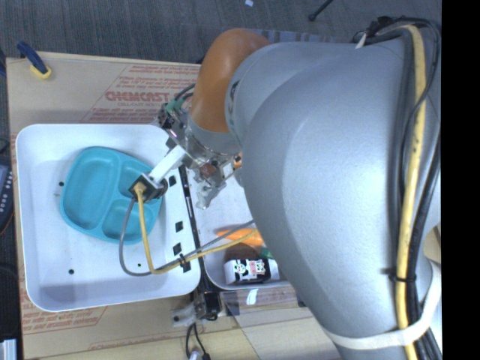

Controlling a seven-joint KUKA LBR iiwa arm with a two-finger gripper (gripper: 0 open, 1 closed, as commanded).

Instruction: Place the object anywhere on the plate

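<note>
The grey arm [330,178] fills the right side, its orange band [217,77] above the wrist. The gripper [208,190] hangs over the seam between the two bins. A blue plate [94,190] lies in the left bin [45,276]. An orange object [244,235] and a black-and-white carton [251,270] lie in the right bin [225,282]

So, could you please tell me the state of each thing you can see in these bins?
Plate: lying flat in the left bin, nothing resting in its compartments.
Claw: over the gap between the bins, beside the plate.
Carrot: lying in the right bin, partly hidden by the arm.
Black-and-white object: lying in the right bin.
</note>
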